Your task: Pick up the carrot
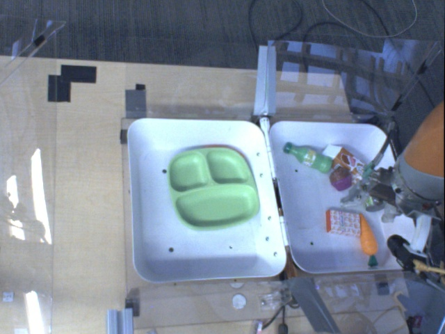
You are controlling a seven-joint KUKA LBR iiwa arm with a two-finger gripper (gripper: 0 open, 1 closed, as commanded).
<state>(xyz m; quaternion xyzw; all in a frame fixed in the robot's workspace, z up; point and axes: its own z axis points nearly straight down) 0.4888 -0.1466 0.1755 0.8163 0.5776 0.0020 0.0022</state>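
The carrot is orange with a small green tip. It lies lengthwise near the front right corner of the right bin, just right of a red-and-white patterned box. My gripper hangs over the right side of this bin, a little behind and above the carrot, with nothing visibly held. The grey arm with its orange band reaches in from the right edge.
A green bottle lies at the back of the right bin, with a brown and purple packet beside it. The left bin holds a green divided plate. Cables run along the floor behind the bench.
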